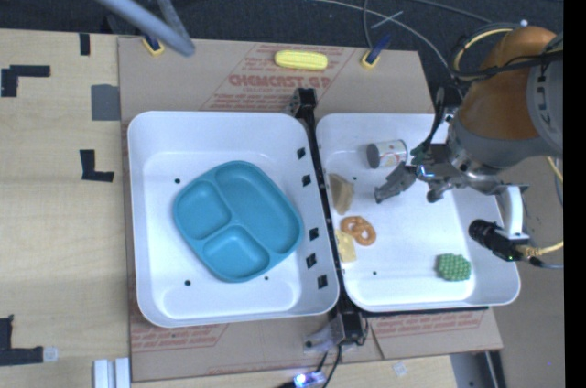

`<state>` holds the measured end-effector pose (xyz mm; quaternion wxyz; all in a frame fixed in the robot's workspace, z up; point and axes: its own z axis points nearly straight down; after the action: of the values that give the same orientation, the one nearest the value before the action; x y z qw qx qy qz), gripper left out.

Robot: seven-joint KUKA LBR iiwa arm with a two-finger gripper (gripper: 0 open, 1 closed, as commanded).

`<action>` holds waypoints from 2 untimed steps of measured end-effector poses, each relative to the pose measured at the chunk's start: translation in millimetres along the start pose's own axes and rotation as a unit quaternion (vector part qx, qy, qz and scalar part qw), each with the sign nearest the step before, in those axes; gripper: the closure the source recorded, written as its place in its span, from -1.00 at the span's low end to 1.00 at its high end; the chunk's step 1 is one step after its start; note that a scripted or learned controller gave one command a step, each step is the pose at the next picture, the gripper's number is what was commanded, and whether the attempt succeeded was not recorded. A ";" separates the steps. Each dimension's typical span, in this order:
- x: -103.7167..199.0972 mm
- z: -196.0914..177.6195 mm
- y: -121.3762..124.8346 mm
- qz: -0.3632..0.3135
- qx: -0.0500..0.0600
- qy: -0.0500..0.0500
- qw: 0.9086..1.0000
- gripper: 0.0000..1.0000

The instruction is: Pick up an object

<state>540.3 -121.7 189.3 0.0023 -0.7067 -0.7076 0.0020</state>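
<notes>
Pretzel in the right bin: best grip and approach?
Take the pretzel from straight above, pinching across its outer ring. It lies flat on the bin floor, so a side approach gets no edge. Close toward the open right side; pale pieces crowd its left by the divider.

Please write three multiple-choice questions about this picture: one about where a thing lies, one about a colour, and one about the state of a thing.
1. Where does the pretzel lie?
A. in the left bin
B. in the right bin
C. on the cardboard behind the bins

2. Which colour is the divided plate in the left bin?
A. blue
B. red
C. yellow

3. How does the small grey cylinder rest?
A. on the divided plate
B. on the bin floor, apart from the pretzel
C. stacked on the green object

Key: 1 B, it is near that bin's left wall; 2 A, plainly blue; 3 B, white floor separates them.
</notes>
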 end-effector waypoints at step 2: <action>-3.4 104.7 0.8 0.001 -0.003 0.000 1.000 -1.00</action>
<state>540.5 -125.1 84.5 0.0000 -0.7071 -0.7071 0.0002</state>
